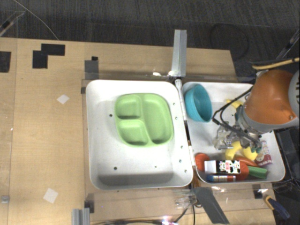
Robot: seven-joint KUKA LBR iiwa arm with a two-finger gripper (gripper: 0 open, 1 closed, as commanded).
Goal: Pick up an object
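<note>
- Arm comes in from the right over the right bin; orange band is a smooth, glossy dome that hides the wrist and part of the bin floor.
- Gripper sits low over the clutter in the right bin, metallic with black cables looping off its left side. Cannot tell its state: that area is a blur of metal and yellow.
- Yellow object lies directly under and beside the gripper, smooth plastic look, shape unclear since it is partly covered. Cannot tell if it is gripped or just lying there.
- Teal bowl, round, smooth, tipped on its side against the bin's left wall.
- Bottle along the near wall, lying flat: orange-red body with a dark and white label.
- Green piece at the bottle's right end; small reddish item beyond it, too small to identify.
- Left bin, matte white with rounded corners, holds a green divided plate with three compartments, soft rounded-square outline.
- Bench is pale wood.
</note>
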